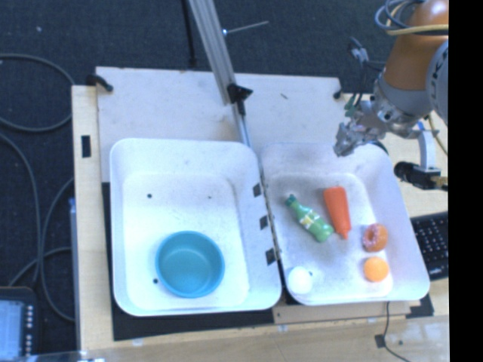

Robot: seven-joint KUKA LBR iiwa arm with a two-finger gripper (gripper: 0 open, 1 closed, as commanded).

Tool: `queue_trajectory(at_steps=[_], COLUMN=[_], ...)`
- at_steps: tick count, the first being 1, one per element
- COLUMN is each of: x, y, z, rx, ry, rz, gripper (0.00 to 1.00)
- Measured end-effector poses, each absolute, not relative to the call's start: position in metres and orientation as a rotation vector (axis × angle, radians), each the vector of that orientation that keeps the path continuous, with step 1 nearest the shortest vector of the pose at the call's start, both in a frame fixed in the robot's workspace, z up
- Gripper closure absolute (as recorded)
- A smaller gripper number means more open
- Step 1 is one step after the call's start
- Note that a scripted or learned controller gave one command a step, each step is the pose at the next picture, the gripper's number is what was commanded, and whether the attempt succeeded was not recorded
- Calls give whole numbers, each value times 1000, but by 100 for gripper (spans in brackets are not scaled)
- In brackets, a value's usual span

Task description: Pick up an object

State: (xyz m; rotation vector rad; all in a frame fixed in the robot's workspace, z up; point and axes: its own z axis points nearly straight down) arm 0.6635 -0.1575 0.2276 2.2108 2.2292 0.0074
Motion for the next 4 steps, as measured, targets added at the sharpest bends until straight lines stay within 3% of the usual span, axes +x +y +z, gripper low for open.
queue_trajectory(at_steps=[1,4], x=[666,649], y=[-103,61], z=[242,255], rx=[2210,2210], ry=[2230,2233], rz=[8,6], gripper=[100,100])
